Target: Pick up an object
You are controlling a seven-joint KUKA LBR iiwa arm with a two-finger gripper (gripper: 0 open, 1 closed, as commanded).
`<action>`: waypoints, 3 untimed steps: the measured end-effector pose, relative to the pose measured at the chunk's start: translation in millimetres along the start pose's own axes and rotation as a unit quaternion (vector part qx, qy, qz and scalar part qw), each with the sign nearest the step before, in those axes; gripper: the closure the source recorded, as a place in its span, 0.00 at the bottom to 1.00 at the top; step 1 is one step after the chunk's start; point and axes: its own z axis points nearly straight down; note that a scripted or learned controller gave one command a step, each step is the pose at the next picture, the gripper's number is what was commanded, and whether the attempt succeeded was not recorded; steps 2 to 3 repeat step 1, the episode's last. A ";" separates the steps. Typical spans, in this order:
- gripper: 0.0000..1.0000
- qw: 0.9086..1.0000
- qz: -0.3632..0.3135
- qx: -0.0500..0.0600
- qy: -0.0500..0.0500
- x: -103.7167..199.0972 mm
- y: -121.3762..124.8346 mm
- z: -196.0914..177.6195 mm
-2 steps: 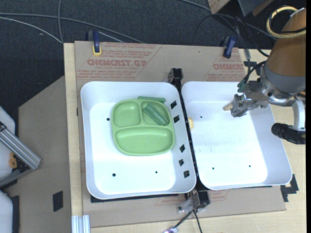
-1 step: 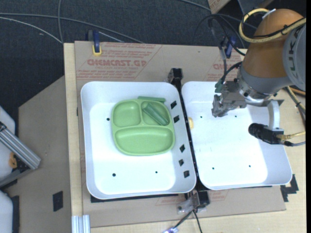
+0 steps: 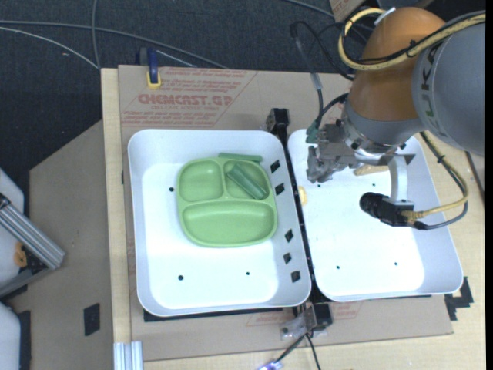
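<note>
A green divided plate [image 3: 226, 204] lies in the left bin [image 3: 154, 268], toward its back half. A green oblong piece [image 3: 248, 179] rests in the plate's upper right compartment, and a flat green strip [image 3: 240, 158] pokes out behind the plate's far rim. My gripper [image 3: 317, 174] hangs over the far left part of the right bin [image 3: 385, 268], close to the divide between the bins. It is right of the plate and apart from it. I see nothing between its fingers.
A black cable plug [image 3: 383, 207] with a yellow lead hangs over the right bin's middle. The arm's orange band [image 3: 393, 60] and grey body cover the right bin's back. Black clips [image 3: 289, 237] line the wall between the bins. A blue clamp [image 3: 153, 66] sits on the cardboard behind.
</note>
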 end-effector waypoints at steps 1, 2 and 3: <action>1.00 1.000 0.000 0.000 0.000 54.3 15.2 16.1; 1.00 1.000 0.000 0.000 0.000 54.3 15.2 16.1; 1.00 1.000 0.000 0.000 0.000 54.3 15.2 16.1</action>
